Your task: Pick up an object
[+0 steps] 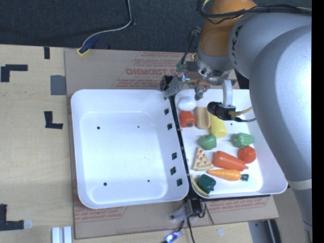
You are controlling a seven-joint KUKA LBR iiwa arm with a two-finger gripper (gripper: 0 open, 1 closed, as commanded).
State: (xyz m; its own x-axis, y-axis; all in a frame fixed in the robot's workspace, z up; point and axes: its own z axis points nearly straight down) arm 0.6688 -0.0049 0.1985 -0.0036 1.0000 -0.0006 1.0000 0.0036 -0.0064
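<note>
Two white bins sit side by side on the bench, and all the toy food is in the right bin (271, 184); the left bin (81, 135) shows only its bare floor. The arm (276, 65) leans in from the right, its orange band (223, 22) up high, and the gripper (195, 90) hangs over the far end of the right bin, just by the wall the two bins share. From where I stand I cannot tell how the jaws are set; dark fittings and cable clutter that spot, and nothing can be made out between them.

Right under the gripper lies a white piece (186, 104), with a red pepper (187, 118) touching it on the near side and a tan roll (202, 117) just beside that. A yellow piece (218, 127) lies next along, partly under a black fitting. Nearer me are a green lump (207, 142), a pizza slice (201, 160), a red-orange pepper (228, 160), a carrot (225, 174) and a tomato (247, 154).

I'd guess these are light, stiff plastic, smooth and apt to slip or roll. The red pepper looks the easiest reach: pinch it across its rounded middle, from above. It is crowded by its neighbours and close to the wall, so the fingers may nudge the white piece or roll instead.
</note>
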